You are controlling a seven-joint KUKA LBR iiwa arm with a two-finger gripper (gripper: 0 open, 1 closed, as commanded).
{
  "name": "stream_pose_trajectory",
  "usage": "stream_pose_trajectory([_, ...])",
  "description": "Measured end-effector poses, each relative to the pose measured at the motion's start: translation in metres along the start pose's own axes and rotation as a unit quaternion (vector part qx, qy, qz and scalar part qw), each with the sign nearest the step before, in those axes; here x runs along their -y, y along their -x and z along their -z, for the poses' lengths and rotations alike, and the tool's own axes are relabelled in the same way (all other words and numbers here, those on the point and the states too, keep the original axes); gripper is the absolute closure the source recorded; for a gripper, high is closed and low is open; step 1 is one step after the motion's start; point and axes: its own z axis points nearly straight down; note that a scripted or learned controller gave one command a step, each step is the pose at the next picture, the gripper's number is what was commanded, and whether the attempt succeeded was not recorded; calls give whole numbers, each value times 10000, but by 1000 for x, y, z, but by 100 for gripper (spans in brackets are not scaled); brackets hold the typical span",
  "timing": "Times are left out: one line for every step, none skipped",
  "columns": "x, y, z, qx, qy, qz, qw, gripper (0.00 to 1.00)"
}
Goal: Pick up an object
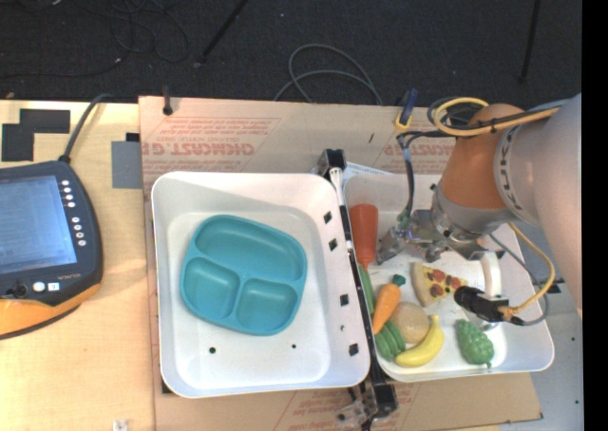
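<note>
Over the right bin: I am hanging my tool [418, 234] low above the food toys, near the back of the right bin [532, 358].
Tool state: I cannot tell, since my wrist is covering it from above.
Targets: the toys are lying together in the right bin, a red cup [365, 230] at the back left, a carrot [386, 306], a banana [423, 346], a pizza slice [439, 282], a green bunch [475, 344] and a beige lump [410, 323].
Step in hand: I am judging this as the descent toward a grasp.
Doing it well: I am favouring the red cup or the carrot, as each is offering free sides; the banana and the lump are touching, so closing there is risking a slip.
Looks: the carrot is lying slanted, orange with a green end; the banana is curving along the front wall.
Left bin: a teal plate [245, 272] is sitting in the left bin [180, 363].
</note>
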Motion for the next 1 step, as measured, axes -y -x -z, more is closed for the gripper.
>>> stream_pose_trajectory([-53,3,-1,-28,23,6,10000,0])
